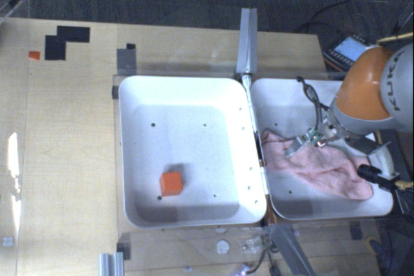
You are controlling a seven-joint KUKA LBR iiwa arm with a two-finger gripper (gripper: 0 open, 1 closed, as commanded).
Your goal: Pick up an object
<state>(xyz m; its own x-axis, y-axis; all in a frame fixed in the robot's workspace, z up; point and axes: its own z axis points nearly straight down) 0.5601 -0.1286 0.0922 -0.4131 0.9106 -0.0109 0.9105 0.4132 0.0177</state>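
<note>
Pink cloth (317, 168), lower right, is approached by the gripper (303, 144); grasp state cannot be told. Bunched fabric should be targeted.

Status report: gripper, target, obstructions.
Gripper low over crumpled pink cloth in right white bin. Small orange block alone in left white bin.

The tool (303, 143) hangs over the right bin (284, 100), just above the near-left part of a cloth (323, 168) that spreads beneath it and away to its right. Well to the tool's left, in the left bin (187, 94), a block (171, 183) lies near the front wall. Both bins sit on the tabletop (65, 158).
</note>
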